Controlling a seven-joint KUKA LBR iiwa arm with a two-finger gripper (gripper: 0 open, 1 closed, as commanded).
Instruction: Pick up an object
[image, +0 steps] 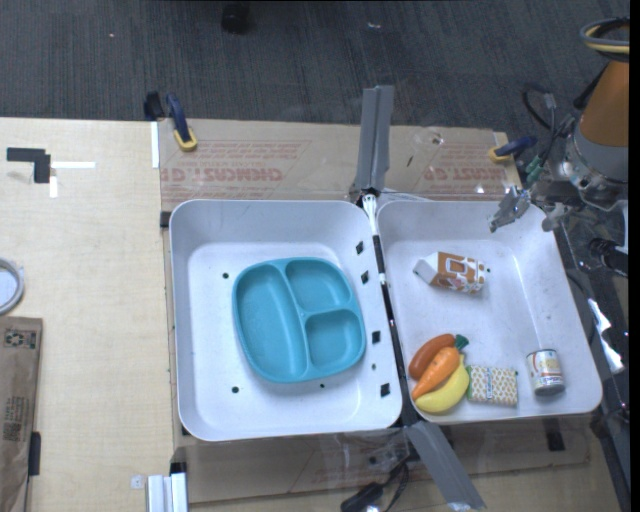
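Observation:
The right bin (545, 262) holds several items. A small white and orange carton (455, 272) lies on its side near the middle. At the front lie an orange carrot (434, 362) against a yellow banana (446, 392), then a patterned packet (493, 385) and a small tin can (545, 371). My gripper (514, 206) hangs over the bin's far right corner, above and to the right of the carton, with nothing seen in it. The arm's orange band (610, 105) is at the upper right.
The left bin (200, 300) holds a blue divided plate (300, 320). A grey divider post (375, 140) stands between the bins at the back. Clamps (178, 120) grip the board's far edge. A tape roll (8, 288) lies at the far left.

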